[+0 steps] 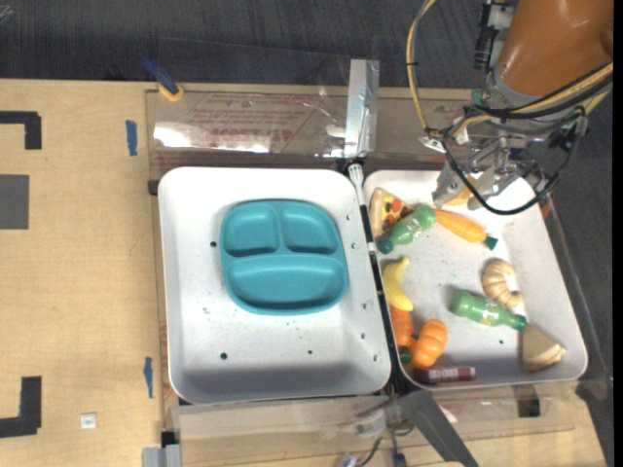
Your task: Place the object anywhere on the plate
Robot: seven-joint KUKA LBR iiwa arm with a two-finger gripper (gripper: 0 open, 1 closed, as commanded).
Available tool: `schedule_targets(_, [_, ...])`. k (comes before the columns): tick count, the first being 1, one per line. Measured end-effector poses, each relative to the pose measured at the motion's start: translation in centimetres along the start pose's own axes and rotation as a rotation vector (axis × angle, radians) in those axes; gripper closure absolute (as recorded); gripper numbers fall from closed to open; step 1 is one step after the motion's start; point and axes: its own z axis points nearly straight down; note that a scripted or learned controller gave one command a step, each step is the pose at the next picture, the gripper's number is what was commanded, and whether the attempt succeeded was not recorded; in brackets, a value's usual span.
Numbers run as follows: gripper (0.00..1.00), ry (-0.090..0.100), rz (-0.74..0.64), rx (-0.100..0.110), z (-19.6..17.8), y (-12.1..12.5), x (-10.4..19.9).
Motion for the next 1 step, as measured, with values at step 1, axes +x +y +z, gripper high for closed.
schedule_targets(1, [1.0,-0.001,-0.245,-0.004,6.11,-0.89,-7.86])
